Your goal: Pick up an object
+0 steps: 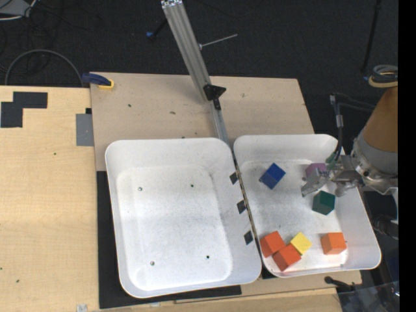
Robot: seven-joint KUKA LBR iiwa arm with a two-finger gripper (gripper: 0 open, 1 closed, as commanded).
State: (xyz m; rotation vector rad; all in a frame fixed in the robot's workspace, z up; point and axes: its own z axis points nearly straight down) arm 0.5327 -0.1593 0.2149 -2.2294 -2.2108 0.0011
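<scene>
Blocks are lying scattered in the right bin, a shallow white tray with rounded corners and a speckled floor. Taking that bin as a clock face: a blue cube is sitting tilted near the centre toward 11 o'clock, a purple block is lying toward 2 o'clock, and a dark green cube is resting toward 3 o'clock, just below the gripper. Along the 6 o'clock edge two orange-red cubes are touching each other, a yellow cube is leaning against them, and an orange cube is sitting apart toward 5 o'clock. All look matte and hard-edged; no writing can be read on any of them.

Reaching in from 3 o'clock, the gripper is hanging between the purple block and the green cube; whether the jaws are parted or closed cannot be told, nor whether anything is in them. The left bin is lying beside the right one on the pale wooden desk, and a ribbed aluminium bar is slanting up toward 12 o'clock.
</scene>
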